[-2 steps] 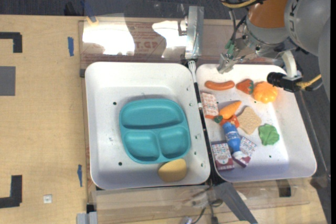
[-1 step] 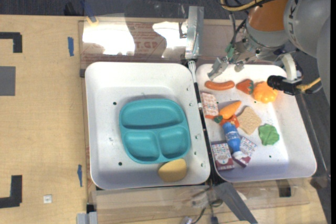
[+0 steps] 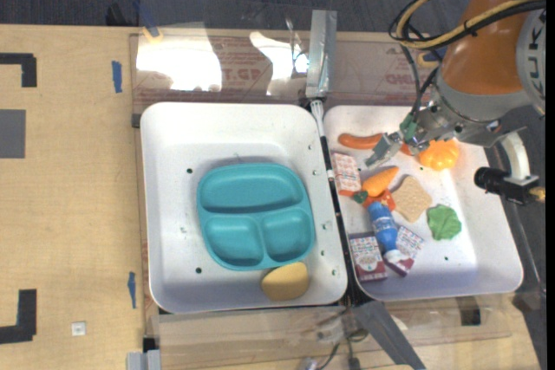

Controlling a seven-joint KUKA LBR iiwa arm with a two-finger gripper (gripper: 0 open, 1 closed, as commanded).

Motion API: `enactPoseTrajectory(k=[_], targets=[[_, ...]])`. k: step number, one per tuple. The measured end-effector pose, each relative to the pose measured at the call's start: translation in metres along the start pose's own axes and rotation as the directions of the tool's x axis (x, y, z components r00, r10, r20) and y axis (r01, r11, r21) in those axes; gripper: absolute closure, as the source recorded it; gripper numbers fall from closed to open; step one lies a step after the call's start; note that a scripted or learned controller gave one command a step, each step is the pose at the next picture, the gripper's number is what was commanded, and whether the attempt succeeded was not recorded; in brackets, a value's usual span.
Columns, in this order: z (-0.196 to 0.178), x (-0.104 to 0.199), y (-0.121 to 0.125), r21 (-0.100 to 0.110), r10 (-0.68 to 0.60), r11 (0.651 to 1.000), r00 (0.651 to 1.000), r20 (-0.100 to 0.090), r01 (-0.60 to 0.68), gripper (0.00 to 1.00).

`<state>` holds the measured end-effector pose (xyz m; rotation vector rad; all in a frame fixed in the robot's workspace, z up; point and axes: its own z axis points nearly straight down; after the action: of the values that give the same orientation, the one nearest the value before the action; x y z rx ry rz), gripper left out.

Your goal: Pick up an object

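Note:
My gripper [image 3: 388, 148] hangs low over the upper middle of the right bin [image 3: 494, 264], its grey fingers spread a little apart with nothing between them. Just left of it lies an orange-red sausage-shaped toy [image 3: 358, 139]. Below the fingertips sits a carrot [image 3: 379, 181]. An orange pepper [image 3: 439, 154] lies just right of the gripper. Further down are a slice of toast [image 3: 411, 200], a blue bottle [image 3: 382, 226], a green leafy toy [image 3: 444, 222] and small printed packets [image 3: 345, 172].
The left bin [image 3: 165, 186] holds a teal divided plate [image 3: 253, 215] and a yellow bun-like piece [image 3: 285, 280] at its front edge. A clear panel with a grey post [image 3: 321, 56] stands behind the bins. Cables loop above the arm at upper right.

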<state>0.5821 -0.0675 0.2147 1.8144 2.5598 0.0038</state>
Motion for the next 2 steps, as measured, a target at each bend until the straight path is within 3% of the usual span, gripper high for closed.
enactPoseTrajectory(k=[1,2], targets=[[0.099,-0.037,-0.014,0.006,0.041,0.999,0.999,-0.002,-0.041,0.00],[0.128,-0.062,0.042,-0.002,-0.020,1.000,1.000,0.001,0.020,0.00]])
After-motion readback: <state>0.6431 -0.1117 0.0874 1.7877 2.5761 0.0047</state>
